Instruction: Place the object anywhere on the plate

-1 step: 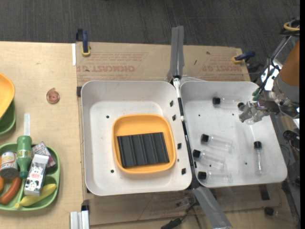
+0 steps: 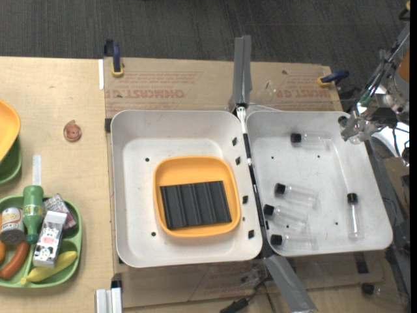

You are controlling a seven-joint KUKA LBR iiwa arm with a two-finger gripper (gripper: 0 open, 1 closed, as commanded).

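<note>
clear vials (image 2: 296, 197) faint against white bin (image 2: 371, 194), gripper (image 2: 355, 128) grip unreadable, orange plate (image 2: 195, 168)

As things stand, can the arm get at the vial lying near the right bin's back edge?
Probably yes. The gripper sits at the right bin's back right corner, and that vial lies alone on bare floor beside it, apart from the other vials, with nothing over it.
</note>
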